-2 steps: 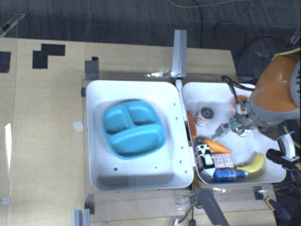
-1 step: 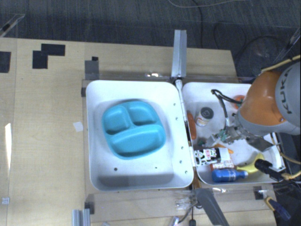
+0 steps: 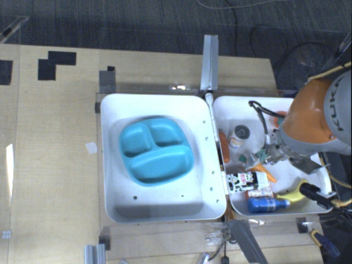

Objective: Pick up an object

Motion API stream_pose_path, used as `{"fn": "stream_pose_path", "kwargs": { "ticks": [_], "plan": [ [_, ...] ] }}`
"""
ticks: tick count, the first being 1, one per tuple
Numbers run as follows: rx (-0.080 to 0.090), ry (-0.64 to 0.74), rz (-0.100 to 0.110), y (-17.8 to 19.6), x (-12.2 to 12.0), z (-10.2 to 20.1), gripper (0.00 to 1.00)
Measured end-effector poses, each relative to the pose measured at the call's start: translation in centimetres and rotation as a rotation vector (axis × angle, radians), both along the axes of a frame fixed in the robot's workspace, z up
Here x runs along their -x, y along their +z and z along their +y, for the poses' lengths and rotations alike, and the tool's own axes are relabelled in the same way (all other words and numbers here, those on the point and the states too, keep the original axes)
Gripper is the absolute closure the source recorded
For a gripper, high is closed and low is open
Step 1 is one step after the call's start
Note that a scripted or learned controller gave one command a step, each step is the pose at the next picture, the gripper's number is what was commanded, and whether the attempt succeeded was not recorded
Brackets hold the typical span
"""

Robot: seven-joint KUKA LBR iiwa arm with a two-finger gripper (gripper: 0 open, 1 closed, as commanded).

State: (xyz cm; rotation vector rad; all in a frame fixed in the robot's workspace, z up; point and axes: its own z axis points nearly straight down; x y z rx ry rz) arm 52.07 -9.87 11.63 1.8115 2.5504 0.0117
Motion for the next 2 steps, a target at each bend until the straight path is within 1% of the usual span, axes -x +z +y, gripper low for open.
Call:
{"fn": "stream_pose_path", "kwargs": {
  "ticks": [1,2],
  "plan": [
    [0.0,0.037,0.008,1.0,3.2,-0.2,1.0],
    [0.0,0.068,0.007,11.7,-3.0,0.5,1.0]
  ]
}}
